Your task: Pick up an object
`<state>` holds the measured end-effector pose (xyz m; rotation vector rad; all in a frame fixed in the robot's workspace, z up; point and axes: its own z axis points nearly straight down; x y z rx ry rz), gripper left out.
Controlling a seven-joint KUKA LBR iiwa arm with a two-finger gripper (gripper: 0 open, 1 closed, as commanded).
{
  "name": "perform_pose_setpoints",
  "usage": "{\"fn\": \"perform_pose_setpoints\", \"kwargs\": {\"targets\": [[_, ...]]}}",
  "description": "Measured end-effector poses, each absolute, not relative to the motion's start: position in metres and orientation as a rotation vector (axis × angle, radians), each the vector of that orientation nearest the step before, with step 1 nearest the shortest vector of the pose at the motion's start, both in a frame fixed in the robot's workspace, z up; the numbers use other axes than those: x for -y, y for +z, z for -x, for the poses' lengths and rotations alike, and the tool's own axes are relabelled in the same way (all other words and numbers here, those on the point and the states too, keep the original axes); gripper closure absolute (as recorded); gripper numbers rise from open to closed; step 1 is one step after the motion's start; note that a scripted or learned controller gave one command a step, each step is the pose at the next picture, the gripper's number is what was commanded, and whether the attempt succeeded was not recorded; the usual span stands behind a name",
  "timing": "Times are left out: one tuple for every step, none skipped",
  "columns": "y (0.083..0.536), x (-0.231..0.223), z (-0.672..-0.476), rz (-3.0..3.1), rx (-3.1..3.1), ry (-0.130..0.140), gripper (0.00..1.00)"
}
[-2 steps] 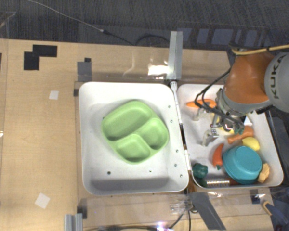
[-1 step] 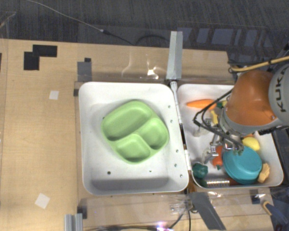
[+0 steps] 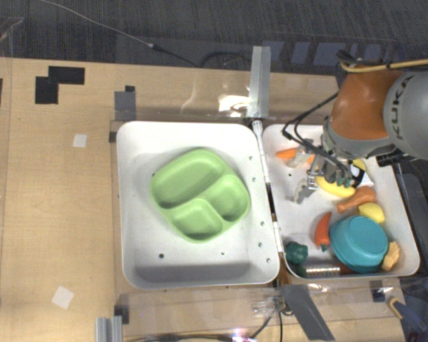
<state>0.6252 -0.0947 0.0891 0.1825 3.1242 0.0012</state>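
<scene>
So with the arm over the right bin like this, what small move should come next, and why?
Probably a short, straight descent. The hand hangs over the right bin, just left of the yellow banana-like toy, with bare bin floor beneath and nothing seen between its fingers. I'd judge a slight shift toward that toy, then lowering, gives it something to close on.

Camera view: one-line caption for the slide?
Arm's tool low in the right bin among toy food and a blue bowl; green divided plate in the left bin.

Grey arm (image 3: 406, 112) enters from right, orange-banded wrist bent down, pincer (image 3: 310, 184) lowered.
</scene>
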Motion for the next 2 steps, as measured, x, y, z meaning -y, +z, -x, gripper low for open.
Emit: {"fn": "perform_pose_setpoints", "kwargs": {"targets": [[0.105,0.094,-0.63,-0.174,-3.105,0.0,1.0],[0.294,0.073,-0.627,-0.393,-3.094,0.002,1.0]]}}
